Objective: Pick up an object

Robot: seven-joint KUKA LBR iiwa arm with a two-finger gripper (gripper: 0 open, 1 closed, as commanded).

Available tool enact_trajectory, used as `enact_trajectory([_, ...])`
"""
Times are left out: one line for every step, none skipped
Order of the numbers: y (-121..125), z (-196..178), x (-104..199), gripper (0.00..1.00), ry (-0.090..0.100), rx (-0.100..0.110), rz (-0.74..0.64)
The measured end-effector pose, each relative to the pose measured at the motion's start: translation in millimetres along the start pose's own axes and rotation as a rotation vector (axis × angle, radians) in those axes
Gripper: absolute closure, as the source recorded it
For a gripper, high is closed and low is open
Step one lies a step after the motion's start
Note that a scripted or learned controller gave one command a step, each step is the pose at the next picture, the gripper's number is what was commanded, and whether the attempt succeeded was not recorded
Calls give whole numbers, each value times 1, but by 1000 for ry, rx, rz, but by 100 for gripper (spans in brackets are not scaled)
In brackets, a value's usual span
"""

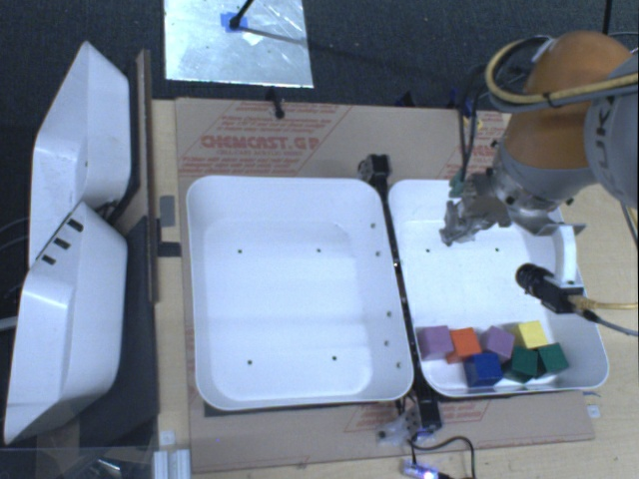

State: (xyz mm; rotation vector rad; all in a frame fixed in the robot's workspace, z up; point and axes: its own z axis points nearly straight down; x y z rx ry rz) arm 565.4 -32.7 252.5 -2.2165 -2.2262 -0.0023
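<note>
Several small blocks lie bunched along the front wall of the right bin (429, 267): a purple block (433, 341), an orange block (464, 343), a second purple block (497, 341), a yellow block (532, 333), a blue block (483, 368) and two green blocks (522, 365). My gripper (459, 226) hangs over the back part of the right bin, well behind the blocks and apart from them. Nothing shows in its grasp. The orange-banded wrist (559, 98) rises above it on the right.
The left bin (200, 267) sits beside the right one, with a black divider clip (375, 166) at their shared back corner. A black cylinder (539, 282) on the arm juts over the right bin. White covers (70, 238) stand at the far left.
</note>
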Motion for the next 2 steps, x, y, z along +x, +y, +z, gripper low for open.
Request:
enact_trajectory([-10, 18, 50, 100, 0, 1, 0])
enact_trajectory([-22, 12, 105, 100, 0, 0, -1])
